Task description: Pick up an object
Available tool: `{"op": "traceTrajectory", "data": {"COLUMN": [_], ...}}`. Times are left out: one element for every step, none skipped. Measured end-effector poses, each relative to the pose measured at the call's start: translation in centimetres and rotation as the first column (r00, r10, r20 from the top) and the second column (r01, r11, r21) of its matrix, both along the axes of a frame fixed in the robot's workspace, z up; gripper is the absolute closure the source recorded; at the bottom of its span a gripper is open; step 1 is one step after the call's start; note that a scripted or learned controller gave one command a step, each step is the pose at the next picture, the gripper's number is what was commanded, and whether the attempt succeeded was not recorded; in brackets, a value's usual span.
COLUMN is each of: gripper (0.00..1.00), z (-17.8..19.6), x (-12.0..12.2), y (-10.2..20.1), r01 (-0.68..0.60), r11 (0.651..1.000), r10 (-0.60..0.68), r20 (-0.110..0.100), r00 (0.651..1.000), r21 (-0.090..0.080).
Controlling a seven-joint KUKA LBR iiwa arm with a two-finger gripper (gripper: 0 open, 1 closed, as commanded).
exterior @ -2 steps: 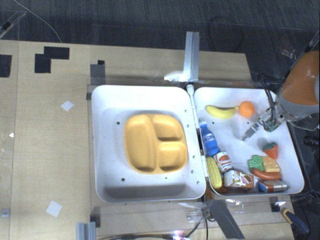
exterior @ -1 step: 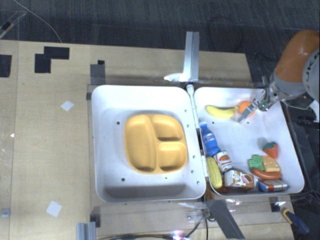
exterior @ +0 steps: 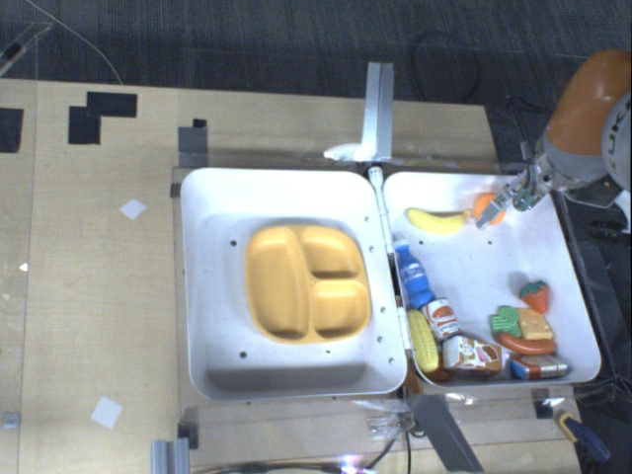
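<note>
1. The gripper (exterior: pixel 494 208) is down at the far right corner of the right bin (exterior: pixel 568 255), coming in off the grey arm (exterior: pixel 602 136) with its orange band.
2. Right at the fingertips sits a small orange piece (exterior: pixel 483 205), lying on the bin floor just beside the banana (exterior: pixel 436 221).
3. Fingers and orange piece overlap in this slanted view. The piece seems to be at the tips, perhaps between them, but it is too small and blurred to be sure.
4. Open or closed? I cannot tell; the fingers merge into one grey sliver.
5. The banana lies flat, its right end close to the orange piece, near the bin's far wall.
6. Along the left wall of that bin, a blue bottle (exterior: pixel 413 279) lies lengthwise, with a corn cob (exterior: pixel 423 342) nearer the camera.
7. Beside the corn is a small jar with a red label (exterior: pixel 441 319) and a brown carton (exterior: pixel 477 356). Their printing is unreadable.
8. In the near right corner there is a crowded heap: a strawberry-like piece (exterior: pixel 534 292), something green (exterior: pixel 507 320), an orange block (exterior: pixel 536 326) and a sausage (exterior: pixel 525 345). They overlap, so their edges are hard to separate.
9. In the left bin (exterior: pixel 212 265), a yellow divided tray (exterior: pixel 304 282) sits in the middle.
</note>
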State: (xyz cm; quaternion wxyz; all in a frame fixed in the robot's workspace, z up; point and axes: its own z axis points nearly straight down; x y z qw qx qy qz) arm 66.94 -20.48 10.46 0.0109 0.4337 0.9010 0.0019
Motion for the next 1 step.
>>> {"op": "traceTrajectory", "data": {"gripper": [1.00], "z": [9.98], "x": [-1.56], "y": [3.78], "r01": [0.200], "r11": [0.980], "r10": [-0.200], "r20": [-0.005], "r00": [0.980], "r21": [0.007]}}
